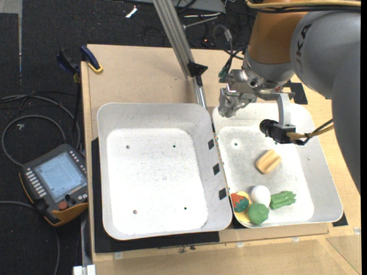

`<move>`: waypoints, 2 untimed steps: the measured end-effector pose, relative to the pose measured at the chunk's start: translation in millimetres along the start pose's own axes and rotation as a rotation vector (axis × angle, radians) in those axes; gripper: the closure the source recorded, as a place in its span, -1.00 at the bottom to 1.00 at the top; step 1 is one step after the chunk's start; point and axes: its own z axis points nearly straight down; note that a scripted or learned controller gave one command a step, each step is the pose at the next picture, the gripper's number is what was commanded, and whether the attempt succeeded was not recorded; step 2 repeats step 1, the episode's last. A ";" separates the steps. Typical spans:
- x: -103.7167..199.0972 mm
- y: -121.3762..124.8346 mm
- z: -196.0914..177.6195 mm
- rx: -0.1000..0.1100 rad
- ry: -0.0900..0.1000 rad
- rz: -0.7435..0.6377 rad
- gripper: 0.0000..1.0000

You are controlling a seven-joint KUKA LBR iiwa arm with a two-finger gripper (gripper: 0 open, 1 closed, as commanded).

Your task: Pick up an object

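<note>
Two white bins sit side by side on the desk (143,73), and the grey arm (321,44) reaches over the far rim of the right bin (321,188). The left bin (155,165) lies beside and below the end effector (229,106), across the shared rim. The end effector hangs above the right bin's far left corner; nothing shows between its tips, and I cannot tell how far apart they stand.

Well below it, toward the near rim, lie the candidates. The tan block (268,161) is nearest, lying alone at a tilt; it looks light and fairly stiff, and pinching across its short sides seems the safest hold. Farther off cluster a green ridged toy (282,199), a green ball (258,213), a white ball (260,194) and a red-yellow piece (240,201); the balls would probably roll or slip.
</note>
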 end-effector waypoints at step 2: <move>50.2 24.1 5.3 -0.001 0.000 0.001 1.00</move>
